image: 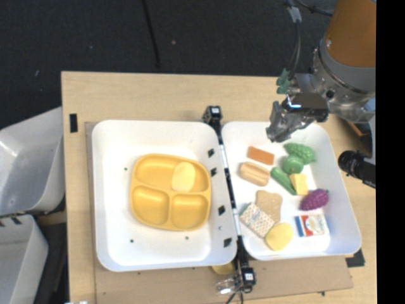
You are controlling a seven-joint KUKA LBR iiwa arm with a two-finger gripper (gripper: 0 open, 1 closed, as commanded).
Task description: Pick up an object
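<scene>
Hovering over the far end of the right bin: dark metal hand, tips pointing down above bare white floor; cannot tell whether released or clenched, nothing visibly between the tips. Lying just below it, apart from it: flat orange rectangular block, glossy plastic. Sitting beside that: tan hot-dog bun shape, rounded and smooth. Clustering to the right: bumpy green toy vegetable, smooth green pod piece, small yellow cube, knobbly purple grape bunch. Resting nearer the front: speckled tan bread slice, patterned white packet touching it, round pale-yellow lemon-like piece, small white carton with red and blue print, writing too small for reading. Sitting in the left bin: yellow moulded plastic divided plate, three compartments, carrying a pale oval disc in the upper right one. Supporting both bins: light wood bench.
</scene>
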